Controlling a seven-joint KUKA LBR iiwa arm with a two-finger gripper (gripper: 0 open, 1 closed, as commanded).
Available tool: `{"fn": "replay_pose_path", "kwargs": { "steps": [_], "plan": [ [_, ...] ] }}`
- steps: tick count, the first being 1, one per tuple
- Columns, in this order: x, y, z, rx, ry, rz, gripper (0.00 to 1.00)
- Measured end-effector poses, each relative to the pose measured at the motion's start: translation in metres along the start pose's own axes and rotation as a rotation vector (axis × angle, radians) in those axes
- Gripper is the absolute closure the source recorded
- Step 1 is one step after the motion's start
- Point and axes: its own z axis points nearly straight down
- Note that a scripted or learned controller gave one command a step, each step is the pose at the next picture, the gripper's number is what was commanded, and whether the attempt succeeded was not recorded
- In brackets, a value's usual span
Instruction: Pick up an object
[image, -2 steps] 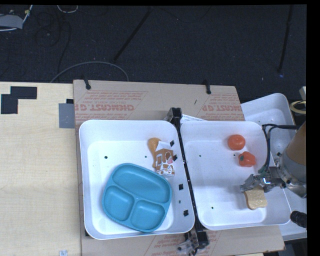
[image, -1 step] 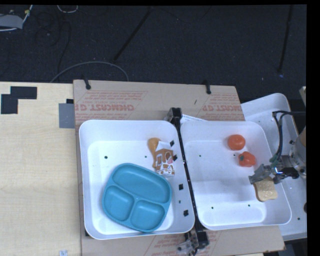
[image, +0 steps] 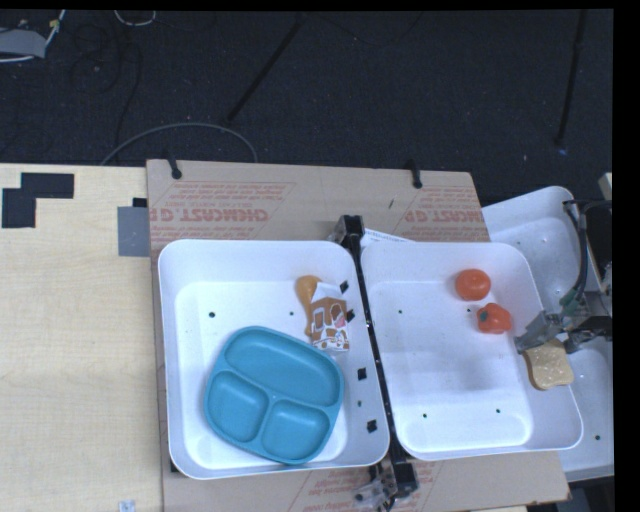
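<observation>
I work in a lab: two white bins (image: 180, 290) clamped on cardboard (image: 300, 205) left of my fingers, loose cables (image: 180, 130) over dark carpet beyond them.

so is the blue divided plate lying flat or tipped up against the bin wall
Flat. The blue divided plate lies face up on the floor of the left bin, with all three compartments open to the camera.

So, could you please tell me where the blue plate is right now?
In the camera view, the blue plate lies in the left bin, toward its front, just below and left of the small printed packet.
</observation>
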Motion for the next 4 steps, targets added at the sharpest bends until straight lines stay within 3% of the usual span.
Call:
{"fn": "replay_pose_path", "kwargs": {
  "steps": [4],
  "plan": [
    [0.231,0.001,0.029,0.011,0.003,-0.002,1.00]
  ]
}}
